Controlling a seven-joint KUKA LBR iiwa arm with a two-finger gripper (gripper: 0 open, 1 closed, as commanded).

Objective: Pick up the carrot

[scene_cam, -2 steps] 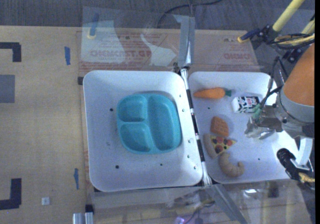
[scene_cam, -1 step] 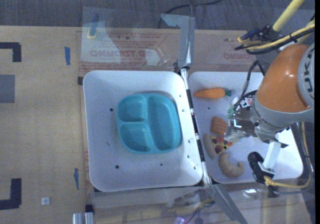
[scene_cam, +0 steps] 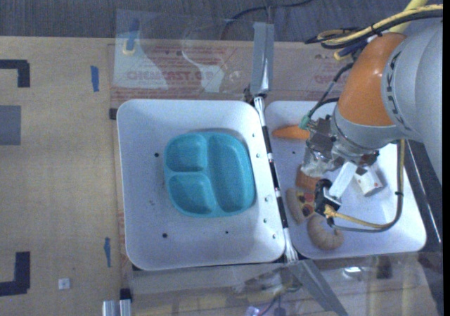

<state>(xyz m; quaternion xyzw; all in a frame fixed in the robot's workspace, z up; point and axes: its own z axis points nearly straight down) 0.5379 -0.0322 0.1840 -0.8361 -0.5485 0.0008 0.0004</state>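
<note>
The carrot (scene_cam: pixel 289 132) is orange and tapered. It lies near the far left corner of the right bin (scene_cam: pixel 411 234), its tip pointing toward the divider between the bins. My gripper (scene_cam: pixel 316 168) hangs over the middle of the right bin, a little nearer the camera and to the right of the carrot, apart from it. The wrist hides the carrot's thick end. Directly under the gripper sits a small orange-brown object (scene_cam: pixel 306 179).
The left bin (scene_cam: pixel 140 131) holds a blue divided plate (scene_cam: pixel 209 173). In the right bin lie a brown potato-like lump (scene_cam: pixel 325 234), a tan piece (scene_cam: pixel 294 205) by the divider and a white item (scene_cam: pixel 370 182) to the gripper's right.
</note>
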